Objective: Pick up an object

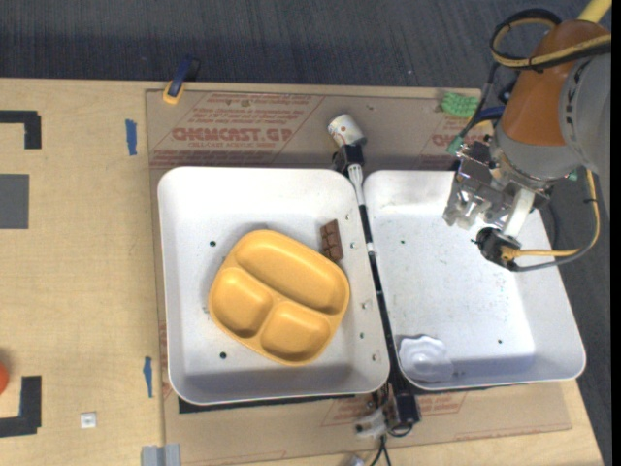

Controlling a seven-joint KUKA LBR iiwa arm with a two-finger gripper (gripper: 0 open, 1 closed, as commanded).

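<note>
the bench (78,260) carries two white bins side by side. the left bin (184,212) holds a yellow tray (279,294) with three hollows, lying near the bin's middle and turned at a slant. the right bin (543,338) has the arm (548,85) above its upper right part, grey with an orange band, reaching in from the right. the gripper (473,214) hangs over the right bin's upper area, near its top edge, pointing down and left; whether its fingers are apart or together cannot be told, and nothing shows between them. a clear crumpled piece (424,356) lies in the right bin's lower left corner, well apart from the gripper. a small brown block (331,240) rests in the left bin, just beside the tray's upper right edge and close to the wall between the bins.
</note>
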